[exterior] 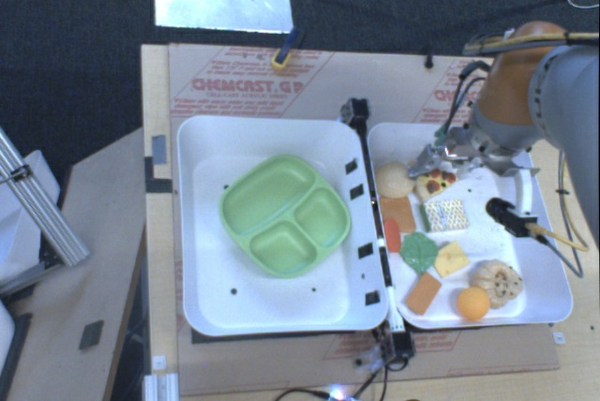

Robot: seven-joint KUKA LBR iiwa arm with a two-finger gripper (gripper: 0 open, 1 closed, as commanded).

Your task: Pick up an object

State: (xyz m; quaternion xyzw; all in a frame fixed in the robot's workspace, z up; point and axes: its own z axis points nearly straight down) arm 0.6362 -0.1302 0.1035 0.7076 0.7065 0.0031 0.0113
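The board (246, 82) under the bins reads "CHEMCAST GP"; the hand (433, 158) hovers over toy food (433, 185), its grip unclear.

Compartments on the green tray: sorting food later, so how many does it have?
3. The green tray in the left bin has one long section along its upper-left side and two smaller ones toward the lower right.

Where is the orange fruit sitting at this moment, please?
The orange fruit lies in the right bin, near its front edge, between the orange block and the cookie.
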